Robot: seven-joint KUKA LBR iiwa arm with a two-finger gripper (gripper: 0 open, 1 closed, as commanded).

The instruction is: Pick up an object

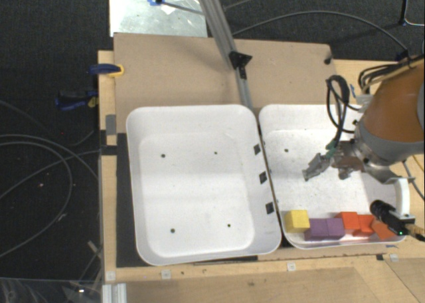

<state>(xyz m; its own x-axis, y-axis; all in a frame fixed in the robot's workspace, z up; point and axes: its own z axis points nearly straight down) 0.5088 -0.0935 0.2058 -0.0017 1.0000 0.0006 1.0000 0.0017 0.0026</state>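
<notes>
Along the front wall of the right bin (292, 129) lie a yellow block (297, 220), a purple block (325, 228) and two orange blocks (356, 222), close together in a row. My gripper (327, 170) hangs over the middle of that bin, behind the blocks and apart from them. It is open, with nothing between its fingers. The arm's grey body with the orange band (398, 112) comes in from the right and hides the bin's right side.
The left bin (192, 182) sits beside the right one, their rims touching at the middle. A grey pole (222, 29) slants across the board behind the bins. Black cables (339, 96) loop off the arm above the right bin.
</notes>
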